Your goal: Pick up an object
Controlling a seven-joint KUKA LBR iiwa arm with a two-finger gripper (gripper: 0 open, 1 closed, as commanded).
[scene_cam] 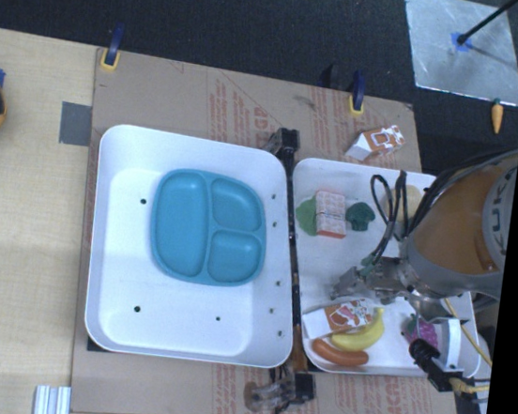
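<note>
You had the gripper (355,282) low in the right bin (302,254), just above the banana (362,336), hot dog (339,355) and small carton (353,315); whether it was apart or together couldn't be told. Those items crowded the front wall, so a straight-down approach suited best. Open room lay toward mid-bin.
</note>
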